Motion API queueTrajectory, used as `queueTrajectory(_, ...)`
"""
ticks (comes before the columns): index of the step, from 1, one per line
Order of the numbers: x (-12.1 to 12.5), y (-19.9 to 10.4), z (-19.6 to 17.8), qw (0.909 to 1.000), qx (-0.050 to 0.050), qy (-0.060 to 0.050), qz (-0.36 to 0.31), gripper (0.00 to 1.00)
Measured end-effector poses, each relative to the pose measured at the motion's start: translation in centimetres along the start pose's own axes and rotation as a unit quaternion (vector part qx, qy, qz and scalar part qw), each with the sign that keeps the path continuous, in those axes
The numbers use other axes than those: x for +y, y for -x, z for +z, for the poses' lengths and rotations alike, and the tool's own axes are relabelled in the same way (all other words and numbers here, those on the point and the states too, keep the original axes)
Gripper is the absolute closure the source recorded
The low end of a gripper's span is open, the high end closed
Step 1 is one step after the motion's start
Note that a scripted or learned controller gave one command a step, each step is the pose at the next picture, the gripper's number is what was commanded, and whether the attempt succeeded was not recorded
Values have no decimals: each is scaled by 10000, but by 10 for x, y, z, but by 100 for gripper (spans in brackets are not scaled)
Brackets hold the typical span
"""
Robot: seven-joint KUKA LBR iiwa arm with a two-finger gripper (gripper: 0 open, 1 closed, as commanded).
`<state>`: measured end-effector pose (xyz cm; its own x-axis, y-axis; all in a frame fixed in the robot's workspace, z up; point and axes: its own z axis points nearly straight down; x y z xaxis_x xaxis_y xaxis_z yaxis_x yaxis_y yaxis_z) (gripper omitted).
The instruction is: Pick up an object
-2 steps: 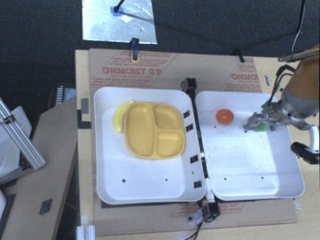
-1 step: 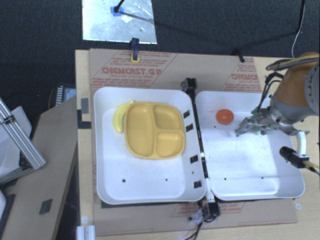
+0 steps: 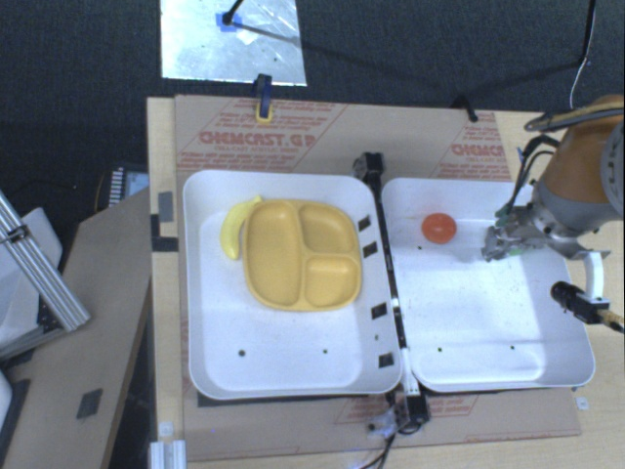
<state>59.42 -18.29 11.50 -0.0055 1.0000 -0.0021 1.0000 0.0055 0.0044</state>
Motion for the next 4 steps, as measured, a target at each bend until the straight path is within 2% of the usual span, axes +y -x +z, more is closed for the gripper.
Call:
queueTrajectory(2,19,-11,-109,10000,1,17,-7,100)
queueTrajectory(3,21,-11,-164,10000,-1,17,-5,100)
queueTrajectory(4,1,-58,-148,10000,18,-27,-17,100)
